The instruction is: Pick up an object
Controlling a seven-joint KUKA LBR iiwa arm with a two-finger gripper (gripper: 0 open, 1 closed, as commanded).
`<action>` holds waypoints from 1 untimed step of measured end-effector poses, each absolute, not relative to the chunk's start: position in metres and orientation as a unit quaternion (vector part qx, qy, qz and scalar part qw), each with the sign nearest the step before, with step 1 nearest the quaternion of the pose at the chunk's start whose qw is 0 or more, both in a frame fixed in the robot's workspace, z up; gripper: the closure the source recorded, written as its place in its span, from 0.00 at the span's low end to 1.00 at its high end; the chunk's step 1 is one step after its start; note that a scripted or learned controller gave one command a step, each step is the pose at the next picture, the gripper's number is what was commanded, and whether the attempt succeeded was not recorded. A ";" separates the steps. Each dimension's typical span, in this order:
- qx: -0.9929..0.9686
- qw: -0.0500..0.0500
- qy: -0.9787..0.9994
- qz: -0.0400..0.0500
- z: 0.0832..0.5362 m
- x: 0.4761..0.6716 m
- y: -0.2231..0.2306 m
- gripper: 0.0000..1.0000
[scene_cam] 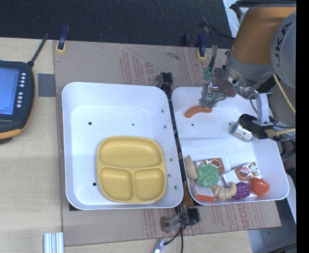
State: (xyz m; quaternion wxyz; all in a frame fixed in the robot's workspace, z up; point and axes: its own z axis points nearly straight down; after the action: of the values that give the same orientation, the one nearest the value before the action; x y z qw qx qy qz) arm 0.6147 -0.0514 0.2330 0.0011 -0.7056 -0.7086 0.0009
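Note:
An orange toy sausage is at the far left of the right bin. Its right end is pinched between the tips of my gripper and its left end tilts slightly down. The gripper reaches down from the grey and orange arm at the upper right and is shut on that end. I cannot tell whether the sausage still touches the bin floor.
A heap of toy food sits at the right bin's front: a green piece, purple grapes, a red piece, and printed cards. The left bin holds a yellow divided plate. A tablet lies at the far left.

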 end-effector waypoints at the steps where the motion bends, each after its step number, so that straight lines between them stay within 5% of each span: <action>1: -0.706 0.001 -0.708 0.001 0.229 0.634 -0.068 1.00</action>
State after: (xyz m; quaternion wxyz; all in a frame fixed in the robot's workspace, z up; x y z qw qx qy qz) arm 0.6339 -0.0680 0.2288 0.0007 -0.7062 -0.7080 0.0009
